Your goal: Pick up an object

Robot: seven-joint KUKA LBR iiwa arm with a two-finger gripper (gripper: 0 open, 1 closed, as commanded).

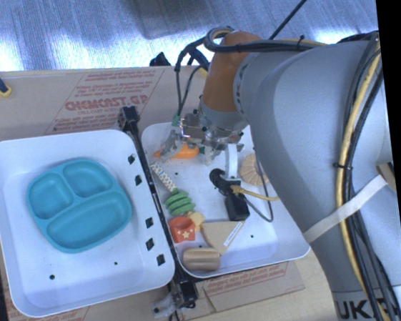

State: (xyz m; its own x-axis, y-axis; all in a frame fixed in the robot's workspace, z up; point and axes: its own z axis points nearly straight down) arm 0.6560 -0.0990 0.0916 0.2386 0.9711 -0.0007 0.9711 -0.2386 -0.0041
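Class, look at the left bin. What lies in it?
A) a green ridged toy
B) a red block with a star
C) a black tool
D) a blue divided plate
D: the blue divided plate lies alone in the left bin; the small toys lie in the right bin.

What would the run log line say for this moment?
arm: over right bin | tool: at bin's far end, by orange piece | grasp: unclear | left bin: blue divided tray

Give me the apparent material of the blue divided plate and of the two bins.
Blue divided plate: likely moulded plastic, matte, with soft rounded compartment edges and even colour. Left bin and right bin: probably thin formed plastic, smooth, slightly glossy white, with rounded lips.
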